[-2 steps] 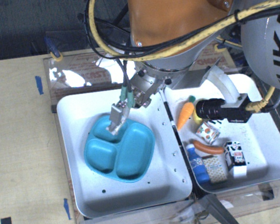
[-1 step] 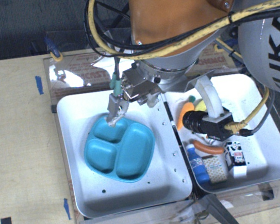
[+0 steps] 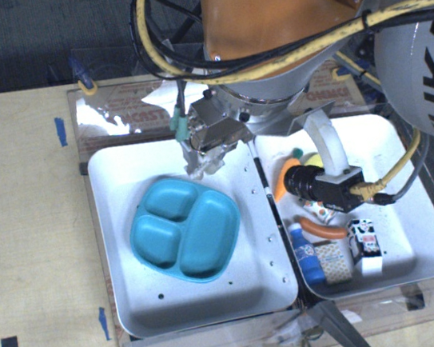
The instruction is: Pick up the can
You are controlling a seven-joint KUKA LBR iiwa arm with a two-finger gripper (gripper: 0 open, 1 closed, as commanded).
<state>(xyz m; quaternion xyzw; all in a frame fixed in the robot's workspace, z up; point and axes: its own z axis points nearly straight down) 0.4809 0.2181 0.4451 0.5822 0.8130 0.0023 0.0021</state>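
A blue can lies along the left wall of the right bin, near its front. My gripper hangs over the far part of the left bin, just above the far rim of a blue divided plate. It is well to the left of the can, on the other side of the wall between the bins. I see nothing held in the gripper.
Beside the can in the right bin lie a patterned packet, a cow-print box, an orange stick and a round orange thing. The arm's bulk covers the far side of both bins.
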